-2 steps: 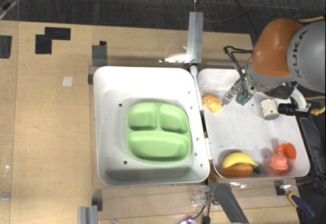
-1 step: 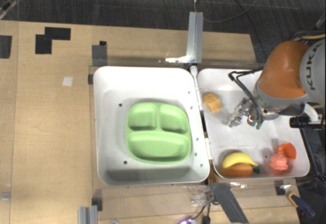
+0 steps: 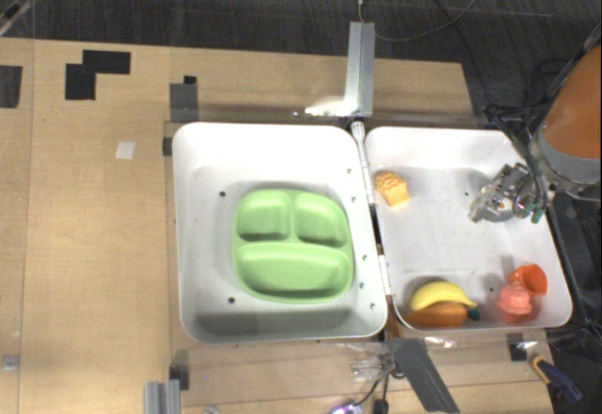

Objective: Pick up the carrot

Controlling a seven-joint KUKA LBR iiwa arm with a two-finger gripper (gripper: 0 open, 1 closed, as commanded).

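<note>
Arm reaches in from the right, claw (image 3: 499,199) hovering open and empty over the right bin (image 3: 451,153), well apart from the carrot (image 3: 439,313).

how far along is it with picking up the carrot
Nothing looks done: the carrot lies under the banana at the right bin's front edge. In hand: the tool hovers over that bin, well behind it. Left: reaching the carrot, gripping and lifting.

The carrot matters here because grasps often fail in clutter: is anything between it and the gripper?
Partly. The carrot lies at the right bin's near edge with the banana resting against its far side, toward the gripper. The bin floor between banana and gripper is bare.
</note>
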